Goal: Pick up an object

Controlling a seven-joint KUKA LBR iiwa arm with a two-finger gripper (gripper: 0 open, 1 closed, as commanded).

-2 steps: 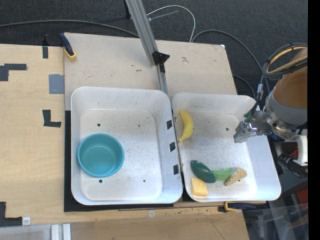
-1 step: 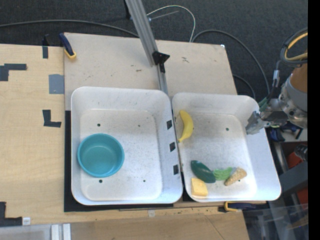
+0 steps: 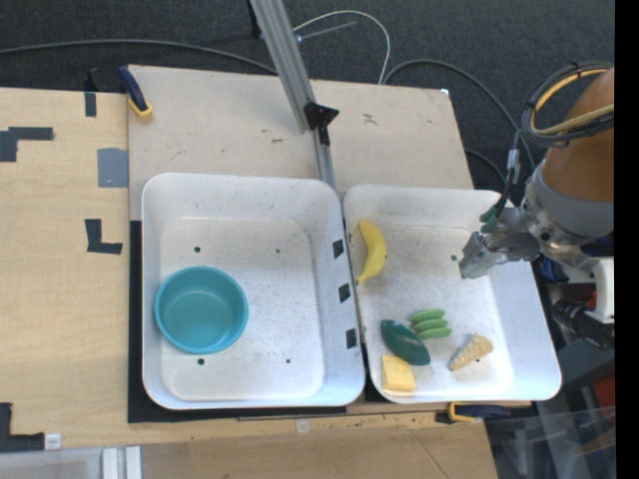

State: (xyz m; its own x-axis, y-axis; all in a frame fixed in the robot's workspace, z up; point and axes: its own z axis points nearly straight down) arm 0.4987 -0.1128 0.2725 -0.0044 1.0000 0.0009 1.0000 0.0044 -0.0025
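While my arm reaches in from the right edge of the frame, my pincer hangs over the upper right part of the right bin, and from this angle I cannot tell how it is set or whether it has anything in it. Two shallow white bins sit side by side on the desk. Within the right bin, a yellow banana lies near the bin's upper left, close to the wall shared with the other bin. Lower down, toward the bottom of the frame, a small green pea pod lies just beside a dark green leafy piece, with a yellow block below them and a tan, corn-like piece to their right. All of these lie apart from my pincer. Over in the left bin, a teal bowl sits upright in the lower left corner.
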